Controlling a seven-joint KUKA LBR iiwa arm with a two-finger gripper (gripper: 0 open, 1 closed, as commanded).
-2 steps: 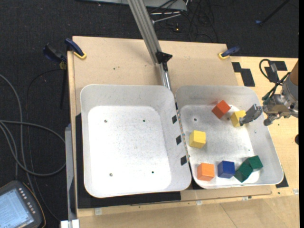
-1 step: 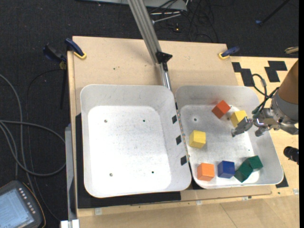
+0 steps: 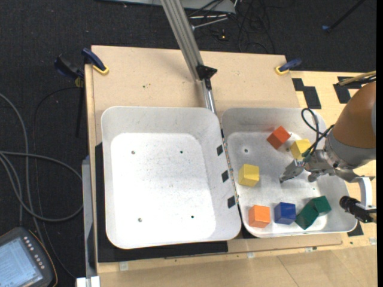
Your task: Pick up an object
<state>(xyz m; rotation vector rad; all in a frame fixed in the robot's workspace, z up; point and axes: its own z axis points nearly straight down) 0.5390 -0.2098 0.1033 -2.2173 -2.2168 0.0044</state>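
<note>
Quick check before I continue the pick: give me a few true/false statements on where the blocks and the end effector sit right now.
1. All the blocks lie in the right bin. True.
2. The blue block sits between an orange block and a green block. True.
3. The end effector is over the left bin. False: it is over the right bin, beside a yellow block.
4. Another yellow block is stacked on the blue block. False: it lies apart on the bin floor.
</note>
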